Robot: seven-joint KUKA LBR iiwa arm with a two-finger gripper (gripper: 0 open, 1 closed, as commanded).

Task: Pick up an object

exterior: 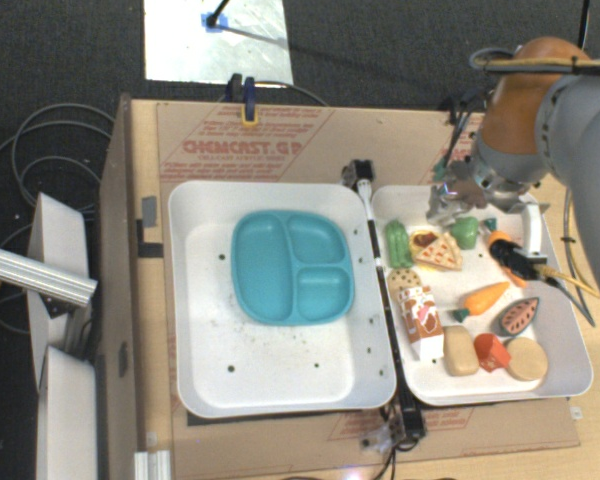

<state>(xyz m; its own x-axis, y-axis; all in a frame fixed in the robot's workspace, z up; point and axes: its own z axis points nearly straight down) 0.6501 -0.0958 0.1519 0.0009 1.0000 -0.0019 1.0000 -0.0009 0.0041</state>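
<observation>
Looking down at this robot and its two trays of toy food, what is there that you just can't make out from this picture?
- Gripper: small and blurred in the camera view, so open or shut is unclear, as is whether it touches anything.
- Green toy: partly hidden beneath the wrist; its shape is unclear.
- Arm: cut off by the right edge.
- Carton: label too small to read.

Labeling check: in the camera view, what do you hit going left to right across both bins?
Left white bin → teal divided plate → green pickle → pizza slice → carrot → right white bin's far rim.
</observation>
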